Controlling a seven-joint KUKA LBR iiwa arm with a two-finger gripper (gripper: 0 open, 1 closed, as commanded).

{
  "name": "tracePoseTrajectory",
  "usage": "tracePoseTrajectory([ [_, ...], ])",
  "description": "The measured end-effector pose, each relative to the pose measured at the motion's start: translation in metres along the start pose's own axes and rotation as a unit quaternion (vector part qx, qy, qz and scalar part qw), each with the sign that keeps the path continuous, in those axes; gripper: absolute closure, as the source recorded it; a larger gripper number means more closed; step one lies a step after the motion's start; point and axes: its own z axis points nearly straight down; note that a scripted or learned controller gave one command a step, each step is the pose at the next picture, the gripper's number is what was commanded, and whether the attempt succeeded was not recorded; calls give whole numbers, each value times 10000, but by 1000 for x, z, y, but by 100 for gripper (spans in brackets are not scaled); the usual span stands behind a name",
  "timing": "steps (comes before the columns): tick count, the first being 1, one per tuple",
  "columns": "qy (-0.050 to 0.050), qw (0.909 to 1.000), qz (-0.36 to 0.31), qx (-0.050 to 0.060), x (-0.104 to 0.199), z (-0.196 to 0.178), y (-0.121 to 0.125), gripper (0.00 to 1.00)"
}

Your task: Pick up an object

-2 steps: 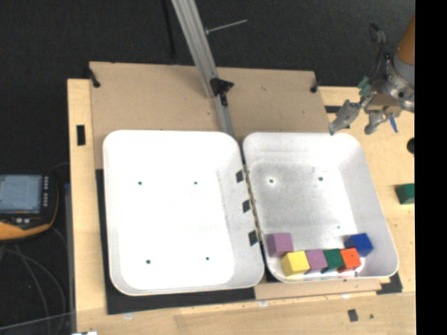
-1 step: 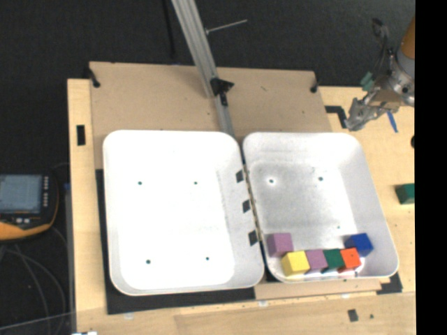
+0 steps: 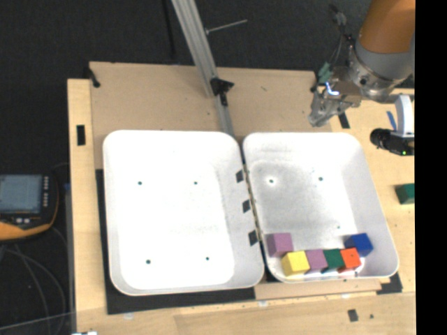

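The arm [image 3: 387, 26] is cut off by the top edge. The gripper [image 3: 323, 110] is blurred. 1 green block [image 3: 334, 258] sits partly hidden behind the orange block [image 3: 350, 259].

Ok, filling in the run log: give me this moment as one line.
end effector: above bench past right bin's far rim, holds nothing | blocks: six, right bin near edge | left bin

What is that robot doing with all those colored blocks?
The robot arm's hand hangs above the top edge of the right bin, not touching any block. The blocks sit bunched along that bin's bottom edge: two purple blocks, a yellow block, a green, an orange and a blue block. None has been picked up yet.
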Motion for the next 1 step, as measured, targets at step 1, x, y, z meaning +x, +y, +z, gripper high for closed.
tracePoseTrajectory([
  [1, -7, 10000, 21, 37, 43, 37, -41, 100],
])
